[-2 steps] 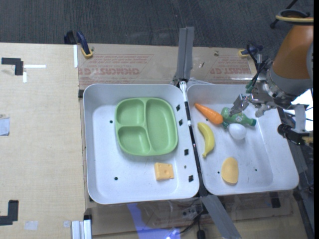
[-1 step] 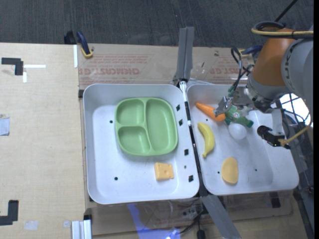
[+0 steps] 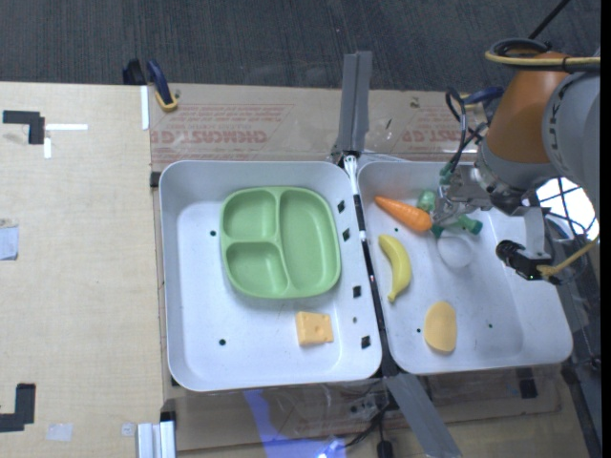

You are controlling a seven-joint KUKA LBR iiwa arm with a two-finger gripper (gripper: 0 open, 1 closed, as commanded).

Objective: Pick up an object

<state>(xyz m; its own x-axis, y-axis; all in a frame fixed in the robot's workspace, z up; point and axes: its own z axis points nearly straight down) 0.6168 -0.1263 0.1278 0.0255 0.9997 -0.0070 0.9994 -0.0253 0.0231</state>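
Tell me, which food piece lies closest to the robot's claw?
The carrot: its green end almost meets the gripper. The banana lies farther off.

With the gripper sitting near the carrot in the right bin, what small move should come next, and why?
Probably a short shift toward the carrot before descending. The gripper sits at the carrot's green leafy end, right of its orange body, in the right bin. Nothing is visibly between its fingers, so centring over the body looks wise. The banana lies just below, so approach carefully.
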